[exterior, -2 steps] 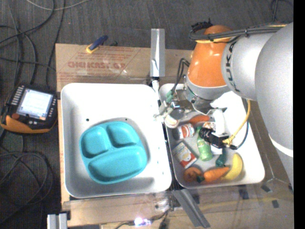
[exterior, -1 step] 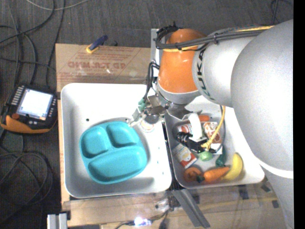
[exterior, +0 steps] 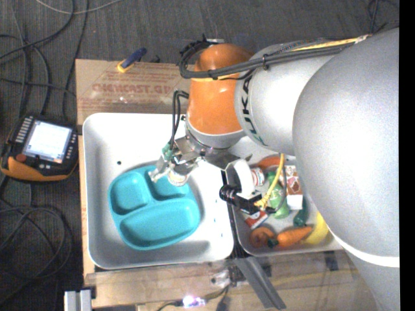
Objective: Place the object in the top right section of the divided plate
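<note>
The grey two-finger claw (exterior: 170,167) is hovering over the turquoise plastic divided plate (exterior: 152,209), directly above its top right section (presumably lining up a drop); its grip I cannot tell, nor any object within it.

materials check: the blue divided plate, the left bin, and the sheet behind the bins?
Divided plate: looks like moulded plastic, matte turquoise, one uniform colour with soft rounded dividers.
Left bin: probably plastic too, smooth white with a light sheen and rounded corners; painted metal can't be ruled out.
Sheet: cardboard, going by the flat brown surface and faded red print.
</note>
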